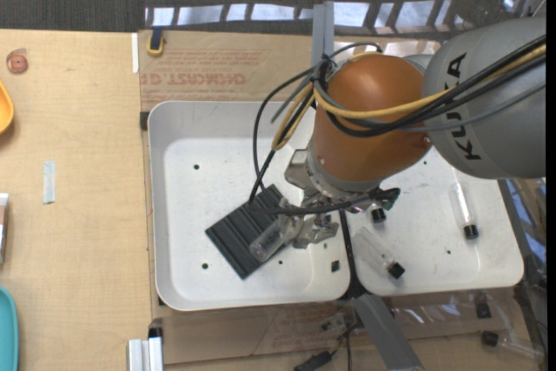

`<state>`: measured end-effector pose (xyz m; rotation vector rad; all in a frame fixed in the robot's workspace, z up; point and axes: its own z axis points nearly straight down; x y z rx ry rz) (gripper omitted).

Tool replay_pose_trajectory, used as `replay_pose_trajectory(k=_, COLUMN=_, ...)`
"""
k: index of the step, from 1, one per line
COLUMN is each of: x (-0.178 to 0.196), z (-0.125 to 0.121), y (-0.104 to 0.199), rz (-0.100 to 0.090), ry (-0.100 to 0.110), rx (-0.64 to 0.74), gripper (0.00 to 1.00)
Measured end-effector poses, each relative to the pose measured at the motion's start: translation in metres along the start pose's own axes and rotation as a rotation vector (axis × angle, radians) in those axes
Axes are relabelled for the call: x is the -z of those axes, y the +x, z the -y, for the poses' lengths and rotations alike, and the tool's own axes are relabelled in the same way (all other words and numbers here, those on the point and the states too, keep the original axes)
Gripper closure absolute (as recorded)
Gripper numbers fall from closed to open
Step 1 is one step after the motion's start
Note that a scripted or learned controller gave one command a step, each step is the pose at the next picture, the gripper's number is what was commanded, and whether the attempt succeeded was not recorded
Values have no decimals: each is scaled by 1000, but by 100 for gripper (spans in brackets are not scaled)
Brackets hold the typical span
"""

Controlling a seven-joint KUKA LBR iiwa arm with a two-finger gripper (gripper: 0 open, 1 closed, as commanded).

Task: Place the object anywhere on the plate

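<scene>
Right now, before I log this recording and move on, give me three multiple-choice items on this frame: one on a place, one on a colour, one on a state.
1. Where does the dark ribbed plate lie?
A. In the left bin
B. In the right bin
C. On the wooden bench

2. What colour is the band above the arm's wrist?
A. Blue
B. Orange
C. Green

3. How does the plate sit in its bin?
A. Flat, turned at a slant to the walls
B. Standing on edge
C. Leaning against the rim

Answers: 1 A, it rests on the left bin's floor. 2 B, the rounded part is orange. 3 A, its corners point toward the walls.
</scene>
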<state>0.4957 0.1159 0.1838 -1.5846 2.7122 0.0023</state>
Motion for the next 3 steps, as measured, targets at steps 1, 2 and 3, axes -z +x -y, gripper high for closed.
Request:
replay_pose_trajectory(k=1, x=0, z=0, y=0, rz=0, ry=0, rx=1, gripper=0)
replay_pose_trajectory(k=2, x=0, z=0, y=0, rz=0, ry=0, rx=1, gripper=0)
replay_pose_trajectory(k=3, x=79, z=-1, y=-27, rz=3, ry=1, rx=399, gripper=0)
